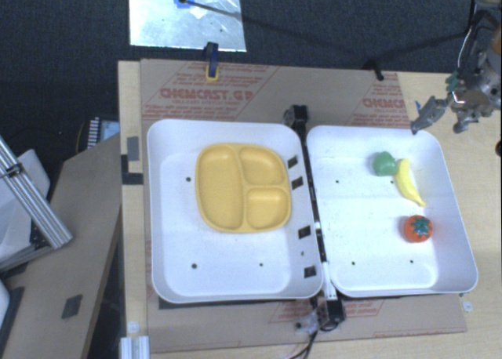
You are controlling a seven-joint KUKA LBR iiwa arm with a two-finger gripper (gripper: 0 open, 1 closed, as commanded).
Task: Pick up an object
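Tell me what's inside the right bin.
Right bin holds a green object touching a banana, plus a tomato apart. Nothing covers them.

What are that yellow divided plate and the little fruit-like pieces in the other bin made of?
The yellow divided plate looks like moulded plastic with a dull, even finish and rounded compartment walls. The banana, the tomato and the green piece seem to be toy food, probably plastic or rubber: flat, saturated colours and smooth shapes. The view is too coarse to tell which.

Matt white bins (235, 287) (plastic), cardboard bench (259, 87)
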